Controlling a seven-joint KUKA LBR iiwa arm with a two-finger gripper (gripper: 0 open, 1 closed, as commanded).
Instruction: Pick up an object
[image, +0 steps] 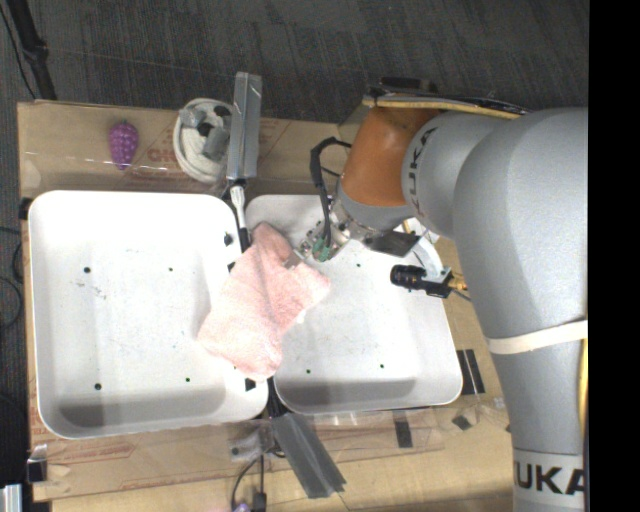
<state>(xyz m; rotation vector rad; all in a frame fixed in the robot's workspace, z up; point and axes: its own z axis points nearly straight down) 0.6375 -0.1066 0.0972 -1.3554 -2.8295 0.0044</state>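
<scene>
A pink cloth (262, 305) lies crumpled over the divider between the two white bins, one part in the left bin (120, 300) and one in the right bin (370, 340). My gripper (316, 246) is down in the right bin at the cloth's upper right corner, touching or just over its edge. The grey arm with its orange band (380, 160) reaches in from the right and hides the bin's far right corner.
On the bench behind the left bin sit a small purple grape-like object (123, 142) and a white ring-shaped object (203, 135). A grey bar (243, 125) stands above the divider. A black fitting (420, 280) juts from the arm over the right bin.
</scene>
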